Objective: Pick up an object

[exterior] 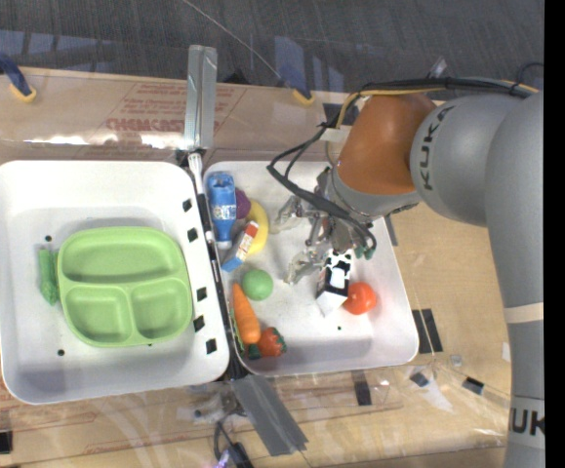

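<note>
White right bin (399, 334): our claw (313, 253) low beside black-white carton (336, 273), approach step; finger state we cannot tell. Next: centre, close, lift.

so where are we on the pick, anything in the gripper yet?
Done: the arm is down inside the right bin, with the gripper low over the toys. In hand: nothing visibly held; it hangs next to the black-and-white carton and the red tomato, and its state is unclear. Left: grasp and lift. The green ball, carrot and blue bottle lie on the bin floor.
</note>
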